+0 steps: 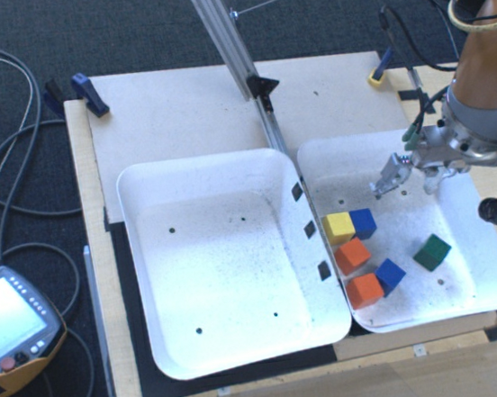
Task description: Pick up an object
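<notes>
The right bin (480,299) holds several cubes. A yellow cube (338,226) and a blue cube (362,222) touch side by side near its left wall. Below them lie an orange cube (353,255), a second orange cube (364,289) and a second blue cube (390,274). A green cube (432,251) lies apart to the right. My gripper (409,181) hangs over the upper part of the right bin, above and to the right of the cubes. It is open with nothing between its fingers.
The left bin (147,252) sits beside the right one across a shared middle rim. A slanted metal rail (228,41) runs down to that rim. A handheld pendant (11,329) and cables lie on the floor at left.
</notes>
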### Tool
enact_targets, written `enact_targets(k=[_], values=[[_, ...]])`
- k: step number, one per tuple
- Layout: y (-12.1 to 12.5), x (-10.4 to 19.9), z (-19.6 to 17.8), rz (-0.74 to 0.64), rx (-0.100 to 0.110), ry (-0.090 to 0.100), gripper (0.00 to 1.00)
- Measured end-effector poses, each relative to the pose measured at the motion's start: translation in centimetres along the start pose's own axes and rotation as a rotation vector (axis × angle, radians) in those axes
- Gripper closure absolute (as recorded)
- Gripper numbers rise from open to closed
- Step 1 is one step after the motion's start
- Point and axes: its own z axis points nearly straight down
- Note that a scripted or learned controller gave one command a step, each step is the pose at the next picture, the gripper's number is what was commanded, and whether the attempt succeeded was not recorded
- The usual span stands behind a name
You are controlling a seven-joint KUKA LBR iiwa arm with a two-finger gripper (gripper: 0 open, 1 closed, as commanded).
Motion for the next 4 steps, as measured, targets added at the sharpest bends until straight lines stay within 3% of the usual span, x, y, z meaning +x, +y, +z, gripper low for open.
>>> enact_targets(k=[1, 2, 3, 4], values=[[6.6, -1.5, 10.4, -0.001, 0.004, -0.001, 0.0], [1.3, 8.9, 5.4, -0.009, 0.001, 0.005, 0.0], [-0.1, 3.9, -1.9, 0.004, -0.01, -0.003, 0.0], [2.5, 1.3, 9.4, 0.002, 0.008, 0.0, 0.0]])
